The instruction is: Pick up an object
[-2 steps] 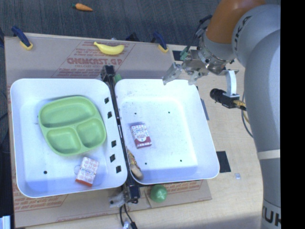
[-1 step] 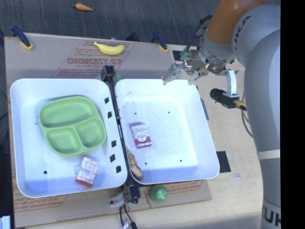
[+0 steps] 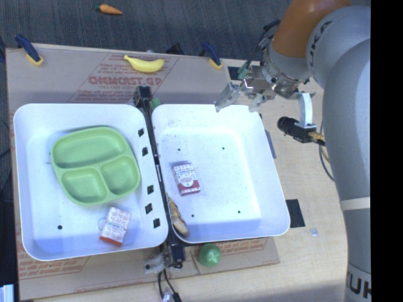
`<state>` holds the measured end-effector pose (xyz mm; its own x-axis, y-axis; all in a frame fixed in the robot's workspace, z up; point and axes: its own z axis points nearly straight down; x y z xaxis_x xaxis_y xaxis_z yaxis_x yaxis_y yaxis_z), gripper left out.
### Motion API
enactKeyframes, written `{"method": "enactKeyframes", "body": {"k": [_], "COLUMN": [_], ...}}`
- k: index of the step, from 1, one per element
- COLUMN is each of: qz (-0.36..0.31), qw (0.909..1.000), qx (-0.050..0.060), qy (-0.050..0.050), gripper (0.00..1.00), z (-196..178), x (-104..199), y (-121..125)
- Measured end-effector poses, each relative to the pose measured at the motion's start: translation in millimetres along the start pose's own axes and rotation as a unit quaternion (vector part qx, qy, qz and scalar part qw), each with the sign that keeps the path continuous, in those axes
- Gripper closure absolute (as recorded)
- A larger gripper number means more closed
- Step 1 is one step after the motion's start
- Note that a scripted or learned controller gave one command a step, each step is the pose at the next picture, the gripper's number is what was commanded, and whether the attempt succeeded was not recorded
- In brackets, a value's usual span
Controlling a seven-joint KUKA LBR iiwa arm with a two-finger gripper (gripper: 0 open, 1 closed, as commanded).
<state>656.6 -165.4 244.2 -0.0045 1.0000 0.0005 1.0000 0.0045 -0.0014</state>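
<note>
Pincer [image 3: 232, 99] positioned upper right of centre, above the far rim of the right bin [image 3: 271, 168]; finger state: cannot tell. Small red carton [image 3: 186, 178] lying flat at frame centre, on the right bin floor. Green tray [image 3: 96, 164] and second carton [image 3: 115, 225] inside the left bin [image 3: 25, 168].

A robotics lab bench is showing here: a large grey arm with an orange band [image 3: 334, 49] is reaching in from three o'clock over two shallow white plastic bins [image 3: 38, 244] sitting on printed brown cardboard [image 3: 101, 74] clamped down by blue spring clamps [image 3: 29, 49].
</note>
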Motion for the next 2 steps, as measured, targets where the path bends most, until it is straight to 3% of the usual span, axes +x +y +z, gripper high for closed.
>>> {"method": "enactKeyframes", "body": {"k": [2], "qz": [0.000], "qw": [1.0000], "qx": [0.000], "qy": [0.000], "gripper": [0.00], "z": [0.0], "x": [0.0], "y": [0.0]}}
